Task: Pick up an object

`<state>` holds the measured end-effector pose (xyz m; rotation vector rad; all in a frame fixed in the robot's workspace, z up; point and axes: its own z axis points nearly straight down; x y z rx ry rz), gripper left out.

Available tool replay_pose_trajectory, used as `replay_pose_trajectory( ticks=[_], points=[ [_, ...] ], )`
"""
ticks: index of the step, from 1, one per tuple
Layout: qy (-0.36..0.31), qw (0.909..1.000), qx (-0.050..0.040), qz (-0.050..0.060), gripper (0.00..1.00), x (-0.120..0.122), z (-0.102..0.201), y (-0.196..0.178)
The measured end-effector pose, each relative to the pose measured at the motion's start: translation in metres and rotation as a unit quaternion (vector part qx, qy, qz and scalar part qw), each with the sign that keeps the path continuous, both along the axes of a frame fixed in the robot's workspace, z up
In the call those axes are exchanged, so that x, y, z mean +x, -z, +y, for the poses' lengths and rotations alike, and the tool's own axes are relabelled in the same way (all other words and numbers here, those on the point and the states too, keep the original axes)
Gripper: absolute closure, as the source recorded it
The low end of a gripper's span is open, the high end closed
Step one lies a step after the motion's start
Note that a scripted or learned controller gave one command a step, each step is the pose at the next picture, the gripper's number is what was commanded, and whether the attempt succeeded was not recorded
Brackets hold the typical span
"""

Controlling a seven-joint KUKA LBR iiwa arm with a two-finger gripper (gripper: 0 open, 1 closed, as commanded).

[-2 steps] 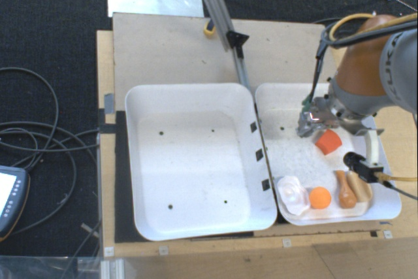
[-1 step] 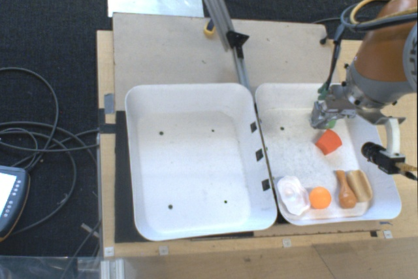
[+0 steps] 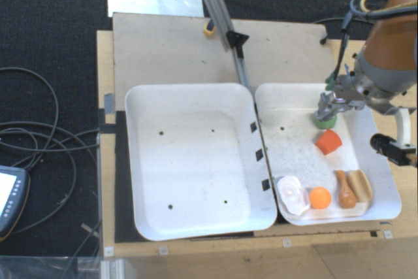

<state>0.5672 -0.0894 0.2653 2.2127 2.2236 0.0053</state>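
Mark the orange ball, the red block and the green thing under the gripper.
orange ball (image 3: 319,198): camera view, centre of the ball.
red block (image 3: 328,142): camera view, middle of its top face.
green thing (image 3: 324,119): camera view, its rim showing below the gripper (image 3: 332,104).

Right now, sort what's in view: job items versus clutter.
Job:
hand
green object under it
orange-red block
orange ball
white piece
tan and brown pieces

Clutter:
left bin
floor cables
metal pole
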Motion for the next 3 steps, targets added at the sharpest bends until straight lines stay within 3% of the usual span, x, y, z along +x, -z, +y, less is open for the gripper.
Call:
replay_pose_trajectory(
  ticks=[2,3],
  points=[
    [-0.003,1.0000,0.0015,0.001,1.00,0.039,0.107,0.018],
    [-0.003,1.0000,0.0016,0.002,1.00,0.043,0.158,0.022]
  ],
)
